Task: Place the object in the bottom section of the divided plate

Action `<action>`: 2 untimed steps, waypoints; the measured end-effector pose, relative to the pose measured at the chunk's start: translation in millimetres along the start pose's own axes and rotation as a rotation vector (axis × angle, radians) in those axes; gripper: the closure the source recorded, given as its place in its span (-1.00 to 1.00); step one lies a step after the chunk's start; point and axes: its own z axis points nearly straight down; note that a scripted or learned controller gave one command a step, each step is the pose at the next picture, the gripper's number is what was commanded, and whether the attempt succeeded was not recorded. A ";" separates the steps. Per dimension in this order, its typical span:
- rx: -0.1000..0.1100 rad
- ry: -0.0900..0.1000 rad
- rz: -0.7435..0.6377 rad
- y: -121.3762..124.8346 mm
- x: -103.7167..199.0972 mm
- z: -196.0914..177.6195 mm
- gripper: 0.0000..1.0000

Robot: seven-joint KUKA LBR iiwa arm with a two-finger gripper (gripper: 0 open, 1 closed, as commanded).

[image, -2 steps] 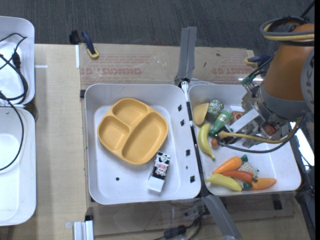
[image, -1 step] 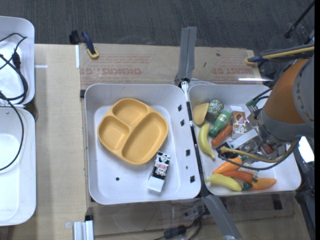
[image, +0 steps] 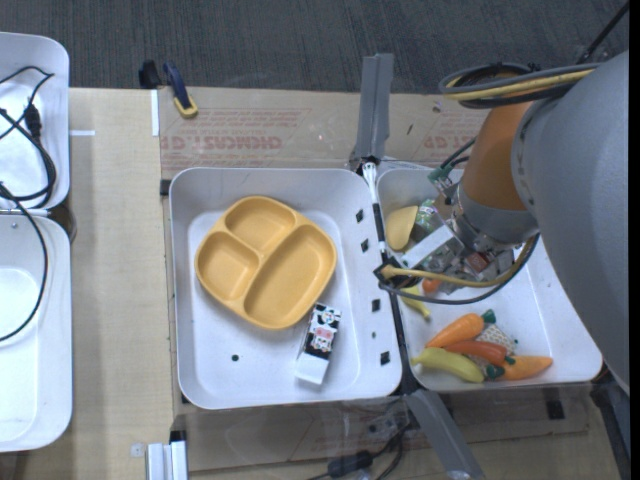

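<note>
The left bin (image: 190,298) holds a yellow divided plate (image: 265,260) and a small carton (image: 318,344). My gripper (image: 452,256) is in the right bin (image: 565,338), above the toy carrots (image: 470,333) and banana (image: 450,365).

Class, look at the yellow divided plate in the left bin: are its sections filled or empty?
Empty. All three sections of the divided plate show bare yellow; the small carton lies beside it on the bin floor.

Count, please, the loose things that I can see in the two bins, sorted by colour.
Yellow: 3, the divided plate, a banana and a pale wedge.
Orange: 3, carrot-like pieces.
White with black: 1, a small carton.
Total: 7. The arm hides more.
</note>
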 end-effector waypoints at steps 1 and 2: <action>-0.001 0.000 -0.137 -26.5 90.1 -0.7 1.00; -0.002 0.000 -0.220 -35.3 105.0 -24.1 1.00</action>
